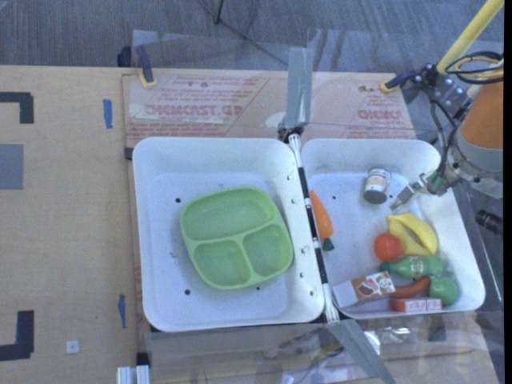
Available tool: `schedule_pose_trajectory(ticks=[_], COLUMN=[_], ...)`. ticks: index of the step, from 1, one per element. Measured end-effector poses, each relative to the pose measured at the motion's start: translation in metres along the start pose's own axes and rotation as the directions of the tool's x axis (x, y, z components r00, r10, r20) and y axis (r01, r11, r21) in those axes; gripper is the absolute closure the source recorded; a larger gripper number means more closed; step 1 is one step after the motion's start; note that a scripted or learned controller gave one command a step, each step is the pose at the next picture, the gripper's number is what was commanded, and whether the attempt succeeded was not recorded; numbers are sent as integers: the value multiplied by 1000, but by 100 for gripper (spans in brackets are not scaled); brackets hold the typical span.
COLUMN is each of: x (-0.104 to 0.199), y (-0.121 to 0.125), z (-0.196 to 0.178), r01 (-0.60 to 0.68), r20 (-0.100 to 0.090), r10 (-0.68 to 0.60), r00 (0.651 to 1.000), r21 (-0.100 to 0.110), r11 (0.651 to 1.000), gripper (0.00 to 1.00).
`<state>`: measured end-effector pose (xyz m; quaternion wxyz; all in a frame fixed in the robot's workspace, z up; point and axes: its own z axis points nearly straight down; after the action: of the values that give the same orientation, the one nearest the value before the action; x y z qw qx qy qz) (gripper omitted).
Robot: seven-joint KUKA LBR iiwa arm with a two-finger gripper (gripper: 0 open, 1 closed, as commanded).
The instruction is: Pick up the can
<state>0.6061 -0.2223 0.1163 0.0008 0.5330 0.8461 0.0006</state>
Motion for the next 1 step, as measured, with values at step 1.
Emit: schedule_pose_trajectory(ticks=[1], x=[-12], y=[44], z=[20], r01=[-353], r20=[-6], r10=[353], r00=[936], r21=[0], r11=[936], gripper=[0])
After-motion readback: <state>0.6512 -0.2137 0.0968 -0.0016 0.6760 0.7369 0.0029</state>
